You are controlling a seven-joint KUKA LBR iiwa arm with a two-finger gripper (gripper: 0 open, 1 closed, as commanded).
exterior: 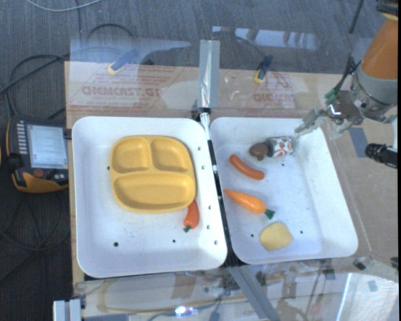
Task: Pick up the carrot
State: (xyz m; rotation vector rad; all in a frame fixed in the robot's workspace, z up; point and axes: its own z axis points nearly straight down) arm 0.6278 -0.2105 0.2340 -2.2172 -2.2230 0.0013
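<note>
Looking down from my feed: the left shallow white bin (pixel 93 246) has a yellow three-compartment plastic plate (pixel 152 172) in it, with a small orange-red carrot-like toy (pixel 192 215) lying just off the plate's lower right corner. In the right white bin (pixel 334 206) I see an orange-red sausage-shaped toy (pixel 246 167), a brown and white lump (pixel 271 148), the orange carrot with a green tip (pixel 248 202) near the middle, and a pale yellow chunk (pixel 275 236) below it. The grey two-finger gripper (pixel 306 127) hangs over that bin's upper right edge, well apart from the carrot, holding nothing; I honestly can't tell how wide it's spread.
</note>
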